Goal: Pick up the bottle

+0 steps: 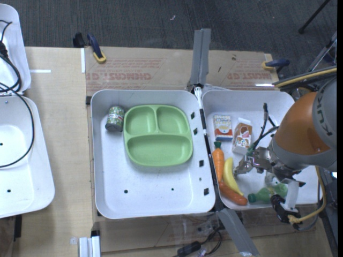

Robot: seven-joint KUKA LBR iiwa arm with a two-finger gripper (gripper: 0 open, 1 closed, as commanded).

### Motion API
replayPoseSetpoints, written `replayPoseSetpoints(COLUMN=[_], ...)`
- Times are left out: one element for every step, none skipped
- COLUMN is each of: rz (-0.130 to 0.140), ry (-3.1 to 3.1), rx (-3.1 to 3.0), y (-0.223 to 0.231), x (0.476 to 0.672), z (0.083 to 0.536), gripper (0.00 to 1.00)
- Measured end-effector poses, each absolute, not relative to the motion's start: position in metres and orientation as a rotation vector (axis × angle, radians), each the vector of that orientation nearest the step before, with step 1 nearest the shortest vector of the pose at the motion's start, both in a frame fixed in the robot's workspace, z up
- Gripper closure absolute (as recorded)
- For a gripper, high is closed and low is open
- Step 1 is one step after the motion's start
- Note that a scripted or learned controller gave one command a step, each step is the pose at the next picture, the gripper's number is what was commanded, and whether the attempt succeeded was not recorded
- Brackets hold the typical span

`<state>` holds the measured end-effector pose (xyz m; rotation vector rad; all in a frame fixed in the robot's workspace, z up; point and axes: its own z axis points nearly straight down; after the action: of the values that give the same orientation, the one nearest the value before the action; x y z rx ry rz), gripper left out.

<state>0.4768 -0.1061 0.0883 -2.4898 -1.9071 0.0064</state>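
The green bottle (261, 196) lies on its side near the front edge of the right bin (252, 96), partly covered by the arm. My gripper (247, 164) hangs over the middle of that bin, just above and left of the bottle and right of the banana (230, 175). The grey wrist and orange band (300, 128) hide much of the gripper from above. I see nothing held in it.
In the right bin a carrot (218, 162), a red-orange piece (231, 195) and two small cartons (222, 126) (243, 134) lie close to the gripper. The left bin (107, 191) holds a green divided plate (158, 134) and a small jar (114, 118).
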Motion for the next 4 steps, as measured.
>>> replayPoseSetpoints(rz=[0.006, 0.007, 0.005, 0.004], ry=[-1.953, -2.117, -2.206, -2.364], rx=[-2.456, -2.312, -2.232, -2.061], y=[-0.197, -0.137, -0.155, -0.141], x=[0.510, 0.485, 0.478, 0.477], z=[0.132, 0.088, 0.164, 0.088], gripper=[0.00, 0.00, 0.00, 0.00])
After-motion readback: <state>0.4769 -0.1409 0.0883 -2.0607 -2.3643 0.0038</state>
